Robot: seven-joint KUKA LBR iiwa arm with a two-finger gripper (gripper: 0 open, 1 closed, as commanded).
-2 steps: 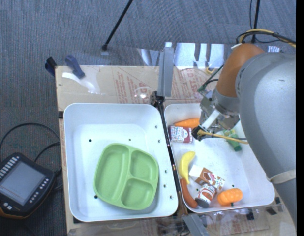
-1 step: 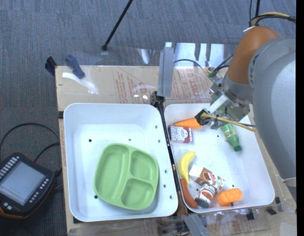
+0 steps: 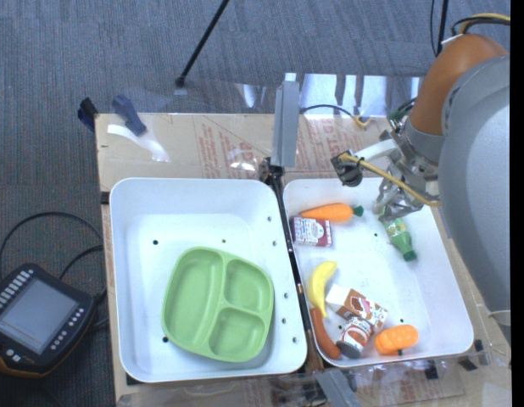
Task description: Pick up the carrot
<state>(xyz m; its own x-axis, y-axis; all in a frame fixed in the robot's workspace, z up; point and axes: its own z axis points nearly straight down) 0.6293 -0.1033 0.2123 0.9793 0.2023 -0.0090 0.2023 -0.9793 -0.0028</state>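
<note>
Lying near the far edge of the right bin (image 3: 453,287), the carrot (image 3: 330,213) rests on its side, orange body pointing left and its small green top to the right. Just in front of it sits a small dark red carton (image 3: 312,231). The gripper (image 3: 396,200) hangs over the bin's far right part, to the right of the carrot and apart from it, right above a green bottle (image 3: 402,240); whether it is released or clenched cannot be told, and the carrot is not in its grasp. Nearer the front lie a banana (image 3: 320,283), a hot dog (image 3: 324,334), a brown-and-white box (image 3: 357,304), a small jar (image 3: 355,335) and an orange fruit (image 3: 396,339). The left bin (image 3: 135,227) holds a green divided plate (image 3: 218,303).
</note>
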